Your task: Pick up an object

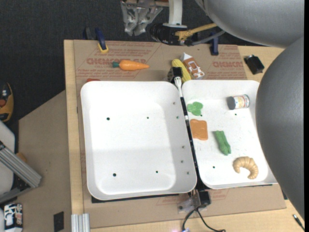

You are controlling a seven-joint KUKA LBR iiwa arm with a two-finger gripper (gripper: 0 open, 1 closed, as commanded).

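The right bin holds a flat green piece, an orange block, a long green piece, a croissant and a small can lying on its side. My gripper hangs high at the top of the view, beyond the far edge of the bench and well away from both bins. Nothing shows in its grasp. The arm's grey body covers the top right corner and the right side of the view.
The left bin lies beside the right one. On the cardboard behind the bins rest a carrot, a yellow item and a small red-and-white packet. Blue clamps hold the board's far edge.
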